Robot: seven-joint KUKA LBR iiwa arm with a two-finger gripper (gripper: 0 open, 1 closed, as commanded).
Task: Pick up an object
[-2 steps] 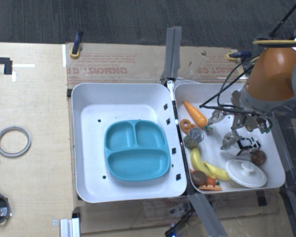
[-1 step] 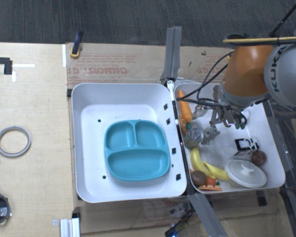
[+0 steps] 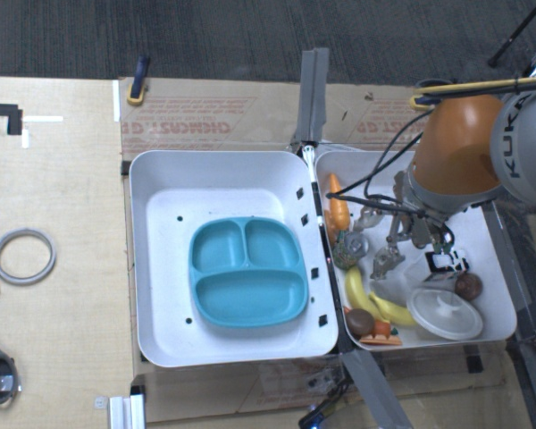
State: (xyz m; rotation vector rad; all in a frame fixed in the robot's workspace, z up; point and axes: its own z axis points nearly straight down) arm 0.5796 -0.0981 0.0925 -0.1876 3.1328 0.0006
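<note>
Gripper (image 3: pixel 389 262): grip state can't tell, hangs above banana (image 3: pixel 372 298) in right bin (image 3: pixel 500 248). Risk: clutter nearby, may snag carrot (image 3: pixel 338 206).

A: Counting bins: two white ones, left bin (image 3: pixel 152 266) and right bin (image 3: pixel 498 266).

B: Contents?

A: Left is holding one blue divided plate (image 3: pixel 247 272). Right is showing two bananas (image 3: pixel 375 300), one carrot (image 3: pixel 339 209), one clear round lid (image 3: pixel 445 314), two brownish round fruits (image 3: pixel 468 285); small items are blurring together.

B: Bench?

A: One tape roll (image 3: pixel 23 256) lying far left.
</note>
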